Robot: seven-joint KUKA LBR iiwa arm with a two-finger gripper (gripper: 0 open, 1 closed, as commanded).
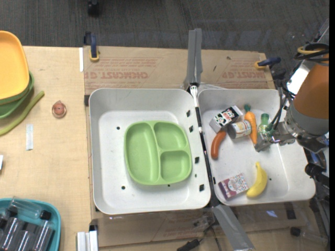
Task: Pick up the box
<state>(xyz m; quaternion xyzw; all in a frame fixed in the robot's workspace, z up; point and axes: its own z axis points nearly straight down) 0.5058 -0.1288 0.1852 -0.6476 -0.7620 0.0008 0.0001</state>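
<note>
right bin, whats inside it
The right bin holds a black-and-white carton, a small can, a carrot, a red sausage, a banana and a flat box. The tool covers the floor at the right wall.

- The tray (157, 151) lies in the left bin (99, 156).
- In the right bin (293, 184), the box (233, 185) lies just left of the banana (257, 180).
- Behind them, a carton (225, 117), a sausage (218, 143) and perhaps a can (240, 129) lie close together.
</note>
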